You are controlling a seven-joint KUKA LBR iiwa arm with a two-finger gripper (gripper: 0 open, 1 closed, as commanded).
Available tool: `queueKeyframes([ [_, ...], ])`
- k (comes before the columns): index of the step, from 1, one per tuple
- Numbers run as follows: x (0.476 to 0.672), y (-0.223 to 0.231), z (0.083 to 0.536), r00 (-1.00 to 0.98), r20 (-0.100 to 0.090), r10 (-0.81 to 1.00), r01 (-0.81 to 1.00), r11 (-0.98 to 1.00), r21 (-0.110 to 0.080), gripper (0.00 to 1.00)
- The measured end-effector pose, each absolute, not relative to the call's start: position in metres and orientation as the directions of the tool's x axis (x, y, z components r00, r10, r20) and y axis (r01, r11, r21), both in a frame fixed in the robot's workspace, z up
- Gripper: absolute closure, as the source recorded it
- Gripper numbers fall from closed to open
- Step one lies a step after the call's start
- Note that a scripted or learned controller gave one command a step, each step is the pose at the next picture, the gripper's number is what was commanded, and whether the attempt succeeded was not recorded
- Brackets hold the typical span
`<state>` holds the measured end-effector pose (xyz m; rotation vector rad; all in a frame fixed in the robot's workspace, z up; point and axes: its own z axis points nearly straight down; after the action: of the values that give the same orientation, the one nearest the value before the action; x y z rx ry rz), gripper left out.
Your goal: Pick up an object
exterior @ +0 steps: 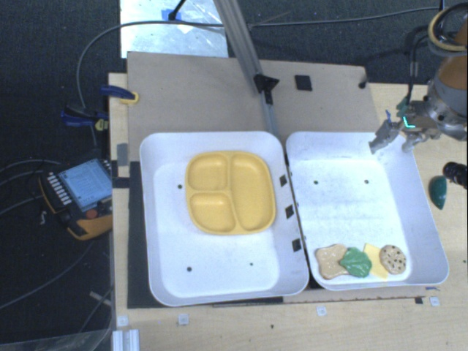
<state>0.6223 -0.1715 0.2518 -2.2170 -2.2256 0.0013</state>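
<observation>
— Dark carpet all round, cables trailing, and a pale counter point(219, 93) with two white bins on it. What's it after?

— Something from the little heap in the right bin point(351, 196), down in the near corner. There's a tan cookie point(330, 260), a green leaf point(356, 262) lying against it, a yellow wedge point(375, 258) peeping from behind the leaf, and a round chip cookie point(393, 258) on the outside. All touching or nearly so, flat, smooth, plastic-looking toy food.

— Has it got one?

— No. The gripper point(391, 131) hangs over the far right edge of that bin, well apart from the heap, with nothing between its fingers. They look parted, one grey finger angling down toward the bin.

— So it's only at the approach.

— I'd say so. Next it needs to travel toward the near corner and come down on one piece. The chip cookie sits freest; the rest crowd each other, and thin flat pieces on a slick floor may slip.

— And the left bin point(168, 262)?

— A yellow tray point(230, 192), three compartments, rounded corners, matte. Beyond it, a blue-screened handset point(80, 189) on the carpet.
</observation>
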Motion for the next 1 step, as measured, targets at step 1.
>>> queueKeyframes([
  [1,0.623,-0.1714,0.2532,-0.004,-0.001,1.0,1.0,0.004,0.002,0.0],
])
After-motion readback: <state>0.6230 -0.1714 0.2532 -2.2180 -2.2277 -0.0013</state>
